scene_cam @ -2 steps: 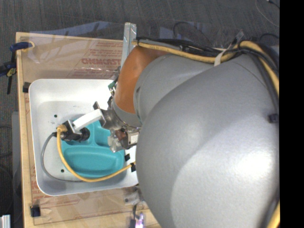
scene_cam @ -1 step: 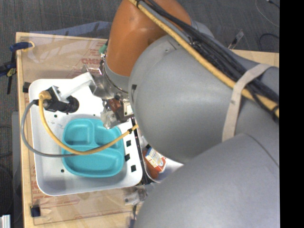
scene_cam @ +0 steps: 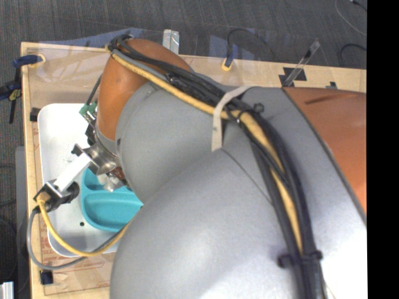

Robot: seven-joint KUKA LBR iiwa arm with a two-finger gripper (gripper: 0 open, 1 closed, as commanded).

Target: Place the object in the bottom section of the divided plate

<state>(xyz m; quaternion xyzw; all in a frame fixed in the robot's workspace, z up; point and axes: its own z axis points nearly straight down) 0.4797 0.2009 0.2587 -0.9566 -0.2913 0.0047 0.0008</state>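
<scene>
White bin (scene_cam: 51, 120) at left of wooden bench (scene_cam: 262, 67), its rim bare along the upper-left edge; blue clamp (scene_cam: 28, 60) on bench's far-left corner. Dark carpet floor (scene_cam: 187, 5) beyond bench.

teal divided plate (scene_cam: 111, 209) lies flat in the left bin (scene_cam: 51, 123)

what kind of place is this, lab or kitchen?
Most likely a robot lab or test cell. A cabled arm reaches over a wooden bench holding a white bin with a blue plate, and the floor is dark carpet.
</scene>
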